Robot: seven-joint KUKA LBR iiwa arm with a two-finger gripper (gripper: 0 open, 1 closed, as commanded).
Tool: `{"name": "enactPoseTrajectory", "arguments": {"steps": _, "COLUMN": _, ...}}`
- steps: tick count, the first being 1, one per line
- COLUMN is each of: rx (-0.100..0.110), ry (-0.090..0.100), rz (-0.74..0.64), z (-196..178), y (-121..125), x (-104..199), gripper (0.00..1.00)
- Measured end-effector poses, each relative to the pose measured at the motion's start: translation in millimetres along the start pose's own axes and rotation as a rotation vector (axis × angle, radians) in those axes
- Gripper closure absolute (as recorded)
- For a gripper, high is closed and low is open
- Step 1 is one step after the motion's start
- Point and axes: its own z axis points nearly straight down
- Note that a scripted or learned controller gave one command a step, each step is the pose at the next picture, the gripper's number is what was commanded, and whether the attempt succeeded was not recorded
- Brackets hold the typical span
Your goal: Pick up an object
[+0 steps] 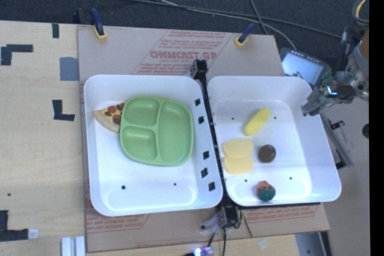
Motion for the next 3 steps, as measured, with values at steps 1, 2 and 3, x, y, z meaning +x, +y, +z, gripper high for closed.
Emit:
{"name": "enactPoseTrajectory", "arguments": {"steps": 1, "rx": 0.002, "ry": 0.001, "rz": -0.003, "z": 9, "y": 1, "x": 42, "gripper": 1.00}}
{"name": "enactPoseTrajectory", "arguments": {"steps": 2, "rx": 0.004, "ry": 0.001, "rz": -0.004, "z": 22, "y": -5, "x": 99, "gripper": 1.00}}
{"name": "enactPoseTrajectory", "arguments": {"steps": 3, "rx": 0.004, "ry": 0.002, "rz": -0.005, "z": 36, "y": 3, "x": 159, "gripper": 1.00}}
